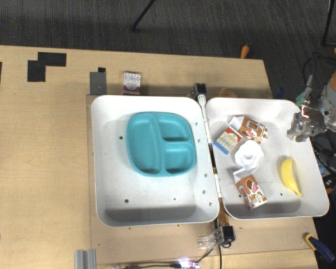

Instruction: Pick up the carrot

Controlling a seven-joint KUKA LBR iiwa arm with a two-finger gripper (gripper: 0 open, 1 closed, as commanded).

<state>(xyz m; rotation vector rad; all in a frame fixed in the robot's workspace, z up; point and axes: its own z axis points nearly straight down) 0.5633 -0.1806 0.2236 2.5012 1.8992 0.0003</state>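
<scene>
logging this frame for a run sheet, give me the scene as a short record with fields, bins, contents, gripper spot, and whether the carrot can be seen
left bin: holds a teal divided plate
right bin: holds a banana, a white cup-like item and three small cartons
banana position: near the right bin's right side, apart from the cartons
gripper: over the right bin's upper right rim, nothing seen between its fingers
carrot: cannot identify one in either bin
task state: pick not yet done

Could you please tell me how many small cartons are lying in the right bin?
3: one carton at the back, one just left of it, one near the front. None looks hidden.
</scene>
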